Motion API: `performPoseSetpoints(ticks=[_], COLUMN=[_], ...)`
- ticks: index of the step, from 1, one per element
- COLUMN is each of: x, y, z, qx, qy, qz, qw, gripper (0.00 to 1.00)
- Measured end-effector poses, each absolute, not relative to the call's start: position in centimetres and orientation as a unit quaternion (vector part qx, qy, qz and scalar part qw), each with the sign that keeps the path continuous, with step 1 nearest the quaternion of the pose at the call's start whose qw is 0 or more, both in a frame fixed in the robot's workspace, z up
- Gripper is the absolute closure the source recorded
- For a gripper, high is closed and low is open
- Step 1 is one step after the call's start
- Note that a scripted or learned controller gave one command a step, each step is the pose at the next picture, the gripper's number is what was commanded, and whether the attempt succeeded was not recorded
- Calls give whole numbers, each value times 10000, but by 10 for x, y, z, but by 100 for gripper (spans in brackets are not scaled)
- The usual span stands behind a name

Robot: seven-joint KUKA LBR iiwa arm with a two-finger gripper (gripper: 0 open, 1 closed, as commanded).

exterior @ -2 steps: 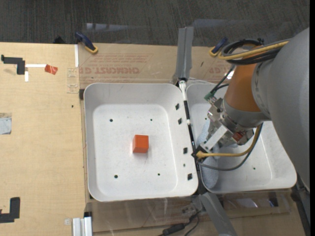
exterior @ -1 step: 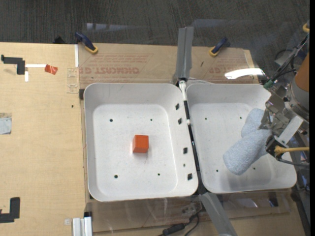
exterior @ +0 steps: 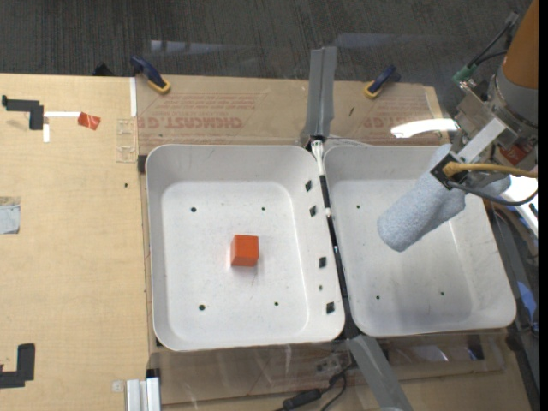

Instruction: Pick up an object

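An orange cube (exterior: 245,251) sits on the floor of the left bin (exterior: 171,255), slightly toward seven o'clock from that bin's centre and apart from every wall. The right bin (exterior: 479,306) lies just beside it, the two rims meeting along a seam fitted with small black clips. The arm enters from about two o'clock, and its gripper (exterior: 409,217) (wrapped in a grey, fuzzy-looking cover) slants down over the right bin toward eight o'clock, its tip above the upper-left part of that bin's floor, well apart from the cube. Whether the gripper is wide or narrow cannot be told, since the cover hides it. Two clamps (exterior: 151,74) with yellow tips hold cardboard (exterior: 231,114) at the worktop's twelve o'clock edge.
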State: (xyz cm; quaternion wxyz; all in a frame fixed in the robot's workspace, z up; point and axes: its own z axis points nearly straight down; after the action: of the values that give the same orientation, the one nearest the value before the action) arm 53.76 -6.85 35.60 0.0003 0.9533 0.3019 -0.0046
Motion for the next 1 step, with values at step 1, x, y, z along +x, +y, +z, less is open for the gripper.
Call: performPoseSetpoints(ticks=[1], x=[550], y=[-39], z=[355], qx=[9696], qy=[2447], qz=[-44], qw=[8], gripper=[100])
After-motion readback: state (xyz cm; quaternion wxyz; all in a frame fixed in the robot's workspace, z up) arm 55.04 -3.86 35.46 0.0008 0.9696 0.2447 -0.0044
